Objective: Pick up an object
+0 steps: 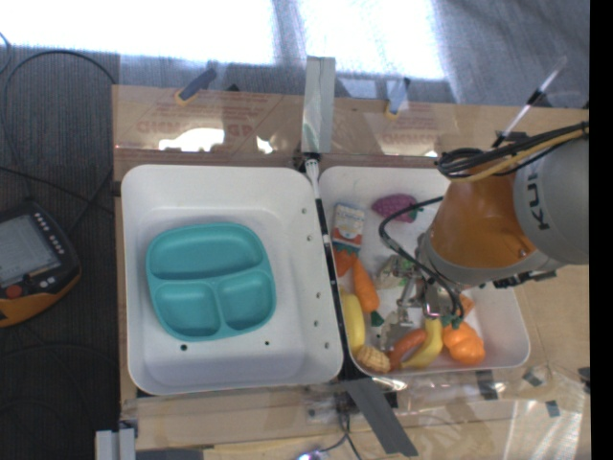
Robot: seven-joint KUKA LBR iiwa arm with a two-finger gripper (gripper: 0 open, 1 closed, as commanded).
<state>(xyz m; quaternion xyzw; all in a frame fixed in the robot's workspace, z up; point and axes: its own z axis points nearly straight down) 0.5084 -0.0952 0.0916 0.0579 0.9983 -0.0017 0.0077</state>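
My gripper hangs low over the right bin, above a heap of toy food. Beneath and around it lie a carrot, a yellow banana-like piece, a red pepper, another yellow piece, an orange fruit and a brown bread-like piece. A purple item and a small printed packet lie at the bin's far end. The orange wrist band and cables hide much of the bin's right half.
The left bin holds a teal divided plate. A clear upright divider stands behind the bins. A handheld pendant lies on the dark floor at left. The wooden bench edge runs along the front.
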